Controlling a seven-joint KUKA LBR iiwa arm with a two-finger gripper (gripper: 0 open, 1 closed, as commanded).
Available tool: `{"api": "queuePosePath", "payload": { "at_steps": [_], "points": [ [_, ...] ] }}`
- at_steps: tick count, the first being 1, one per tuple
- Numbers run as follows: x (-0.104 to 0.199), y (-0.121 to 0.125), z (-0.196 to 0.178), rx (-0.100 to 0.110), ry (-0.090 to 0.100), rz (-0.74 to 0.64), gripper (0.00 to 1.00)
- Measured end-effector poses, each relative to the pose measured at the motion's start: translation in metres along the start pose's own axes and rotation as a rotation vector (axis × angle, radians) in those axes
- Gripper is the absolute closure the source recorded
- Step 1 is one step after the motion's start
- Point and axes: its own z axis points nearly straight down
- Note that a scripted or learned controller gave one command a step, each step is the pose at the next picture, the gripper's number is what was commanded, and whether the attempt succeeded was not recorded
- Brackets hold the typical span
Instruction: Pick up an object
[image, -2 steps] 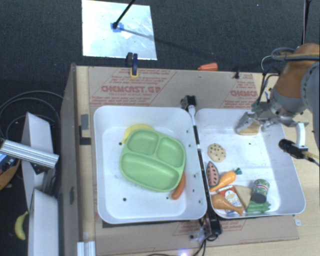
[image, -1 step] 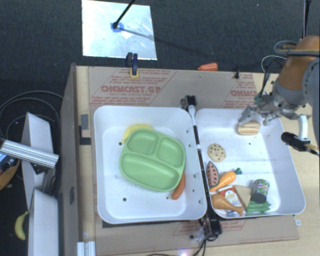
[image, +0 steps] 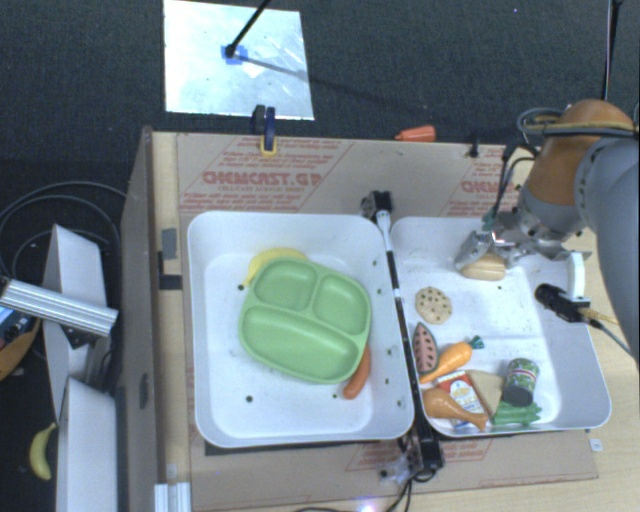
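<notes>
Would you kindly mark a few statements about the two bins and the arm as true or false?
1. The green divided plastic tray lies in the left white bin. True.
2. The round tan cookie with dark chips sits on the green tray. False: it lies on the floor of the right white bin.
3. The tool is at the far end of the right bin, just above a pale beige bread-like piece. True.
4. The orange toy carrot lies in the left bin. False: it is in the right bin, beside the red watermelon slice.
5. A yellow piece peeks out from under the green tray's far edge. True.
</notes>
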Motion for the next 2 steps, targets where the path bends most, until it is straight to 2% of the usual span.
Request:
{"api": "queuePosePath", "payload": {
  "at_steps": [1,2],
  "points": [
    [-0.002,0.002,-0.015,-0.008,-0.004,-0.001,1.0],
    [0.059,0.007,-0.069,-0.008,0.001,-0.004,1.0]
  ]
}}
